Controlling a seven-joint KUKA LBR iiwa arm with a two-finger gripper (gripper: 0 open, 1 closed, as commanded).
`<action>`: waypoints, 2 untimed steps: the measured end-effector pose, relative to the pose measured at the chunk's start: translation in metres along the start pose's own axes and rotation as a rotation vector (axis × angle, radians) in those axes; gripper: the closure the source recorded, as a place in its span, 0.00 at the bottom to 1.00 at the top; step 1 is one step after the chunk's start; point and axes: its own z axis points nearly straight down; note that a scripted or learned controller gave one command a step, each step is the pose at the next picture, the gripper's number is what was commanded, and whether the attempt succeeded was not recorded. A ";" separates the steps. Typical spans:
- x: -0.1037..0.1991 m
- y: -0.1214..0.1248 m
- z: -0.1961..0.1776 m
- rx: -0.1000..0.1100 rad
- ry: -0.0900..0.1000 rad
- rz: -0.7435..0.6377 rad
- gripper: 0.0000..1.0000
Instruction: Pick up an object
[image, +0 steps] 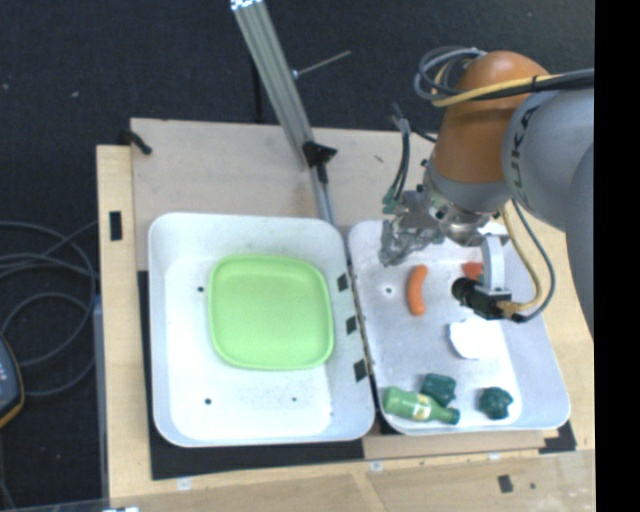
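The carrot (417, 289), a small orange one, lies in the right bin (535, 395), near its far left part, and I take it as the likely thing to pick up. The pincer (400, 243) hangs just beside it, on the far side, low over the bin floor. Nothing sits between its fingers; whether they are apart or together I cannot tell. So I judge the grasp is not yet made. Other candidates wait nearer: a green bottle (418, 405), two dark green pieces (438, 386) and a white piece (468, 338). The left bin (175, 330) carries a green plate (271, 311).
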 end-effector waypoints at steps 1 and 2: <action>0.034 -0.033 0.001 0.000 0.000 0.001 1.00; 0.071 -0.057 0.006 0.000 0.000 0.001 1.00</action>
